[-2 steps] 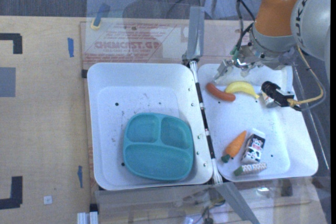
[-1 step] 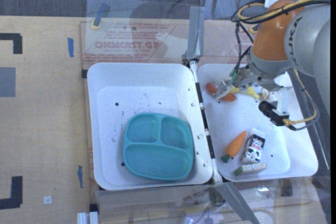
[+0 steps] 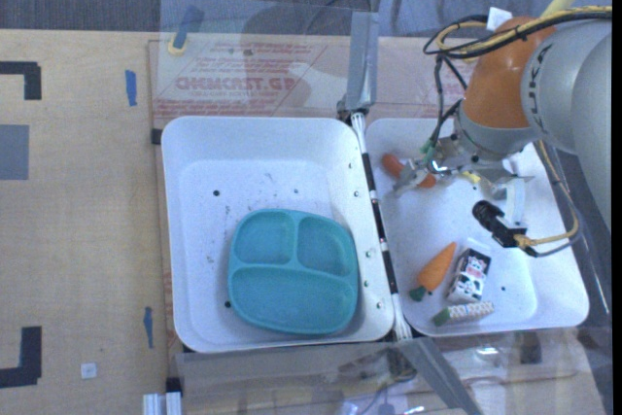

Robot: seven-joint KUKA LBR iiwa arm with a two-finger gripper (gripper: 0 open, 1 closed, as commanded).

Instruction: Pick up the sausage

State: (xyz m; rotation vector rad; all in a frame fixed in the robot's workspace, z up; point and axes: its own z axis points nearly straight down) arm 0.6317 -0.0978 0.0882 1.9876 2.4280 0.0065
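The sausage [image 3: 391,164], a small reddish-brown piece, lies in the far left corner of the right bin [image 3: 559,301], close to the divider. My gripper [image 3: 424,172] is down in that bin just to the right of the sausage, below the orange wrist band [image 3: 498,92]. A second reddish bit shows right at the gripper's tip, and whether it touches it is unclear. The arm's body hides the bin's far right part.
In the right bin's near half lie an orange carrot [image 3: 438,268], a small black-and-white box [image 3: 471,276] and a pale ridged piece [image 3: 466,311]. The left bin [image 3: 194,160] holds a teal divided plate [image 3: 292,272]. Cables [image 3: 505,224] hang off the wrist.
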